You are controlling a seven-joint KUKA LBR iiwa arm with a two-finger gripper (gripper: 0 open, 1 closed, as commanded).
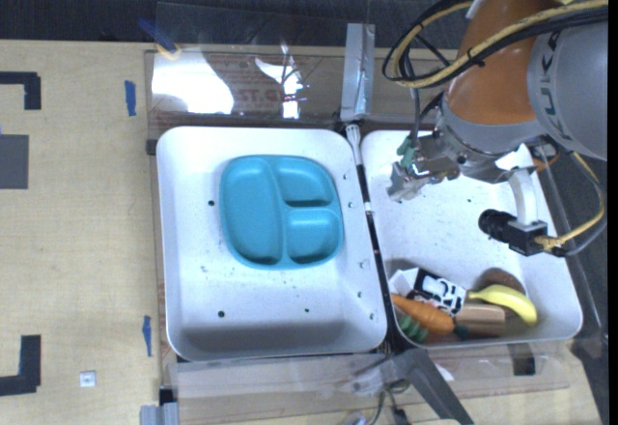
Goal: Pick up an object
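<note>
My gripper [404,180] hangs over the upper left part of the right bin [439,235], above bare white floor and close to the wall between the bins. Nothing shows beneath or in it. The loose objects lie in a heap along that bin's front edge: an orange carrot [423,315], a black-and-white patterned piece [439,292], a yellow banana [508,302], a wooden block [480,318] and a brown rounded piece [500,280]. The heap is well below the gripper in the view.
The left bin [193,297] holds a blue divided plate [281,210] at its middle. The arm's orange band [502,46] and looping cables [435,37] hang over the right bin's back edge. A black cable connector [507,228] juts over the bin's right side.
</note>
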